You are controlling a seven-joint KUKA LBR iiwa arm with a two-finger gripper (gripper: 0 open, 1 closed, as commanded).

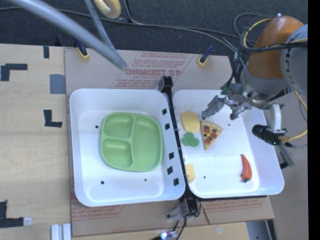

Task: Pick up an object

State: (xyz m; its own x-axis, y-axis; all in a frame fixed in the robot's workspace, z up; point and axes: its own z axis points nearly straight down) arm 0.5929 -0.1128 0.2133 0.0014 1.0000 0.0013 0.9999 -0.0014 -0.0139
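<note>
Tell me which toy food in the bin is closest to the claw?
The triangular toy pizza slice, orange with red dots, lies just below the claw. The pale yellow round piece is a bit farther, and the red pepper sits far off near the bin's corner.

Red printing is showing on the cardboard sheet (150, 69) lying just behind the left bin (80, 101); its largest line is looking like "CHEMCAST GP", though the blur is making that uncertain. The smaller red lines around it are staying unreadable.
</note>
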